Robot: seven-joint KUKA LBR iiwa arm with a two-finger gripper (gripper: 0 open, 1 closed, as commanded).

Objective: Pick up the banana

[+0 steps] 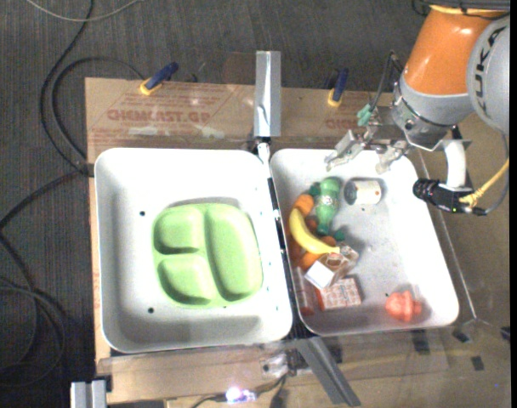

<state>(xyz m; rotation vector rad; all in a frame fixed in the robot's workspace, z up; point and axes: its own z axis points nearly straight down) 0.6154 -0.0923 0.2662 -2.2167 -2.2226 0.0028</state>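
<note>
Banana [304,235] lies ungrasped at the right bin's [428,253] left side among other items; hand [366,149], fingers spread and empty, hovers over the bin's far edge, so approach and grasp remain.

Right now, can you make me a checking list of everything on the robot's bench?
Surface: two white bins side by side, the left bin and the right bin, on a brown board.
Job's things: banana lies in the right bin near its left wall, among other toys.
Clutter: green divided plate in the left bin; green bottle, grey can, small box and red toy in the right bin.
Hand: the hand hovers at the right bin's far edge, fingers spread, holding nothing.
Cables: several on the floor at the left.
Surroundings: dark carpet; clamps on the board's far edge.
</note>
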